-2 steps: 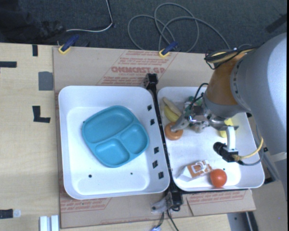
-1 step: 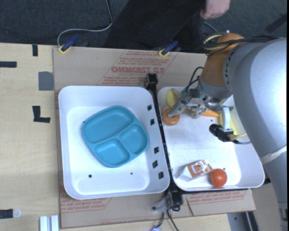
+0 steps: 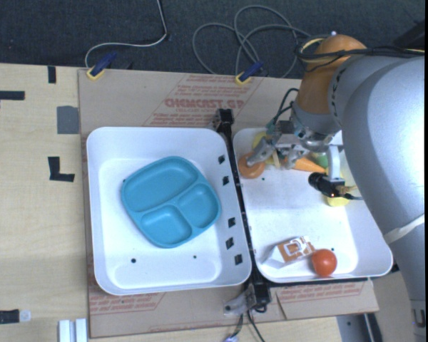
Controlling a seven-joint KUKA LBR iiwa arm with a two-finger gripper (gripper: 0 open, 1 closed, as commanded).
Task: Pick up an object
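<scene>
In the right bin's point(image 3: 292, 216) far end, the grey arm point(image 3: 385, 120) sets its pincer point(image 3: 274, 148) low among clustered toy food, probably seeking a target; wide or narrow, I cannot tell. Beside the right bin, the left bin point(image 3: 128, 269) carries one blue divided plate point(image 3: 171, 201). At the right bin's near end lie one small carton point(image 3: 292, 250) and one red tomato point(image 3: 324, 262). One orange piece point(image 3: 251, 168), the likeliest target, sits in its far left corner.

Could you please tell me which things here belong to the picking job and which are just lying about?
In play: gripper; orange round piece beside it; right bin.
Lying about: blue divided plate; red ball; small carton; left bin.
</scene>
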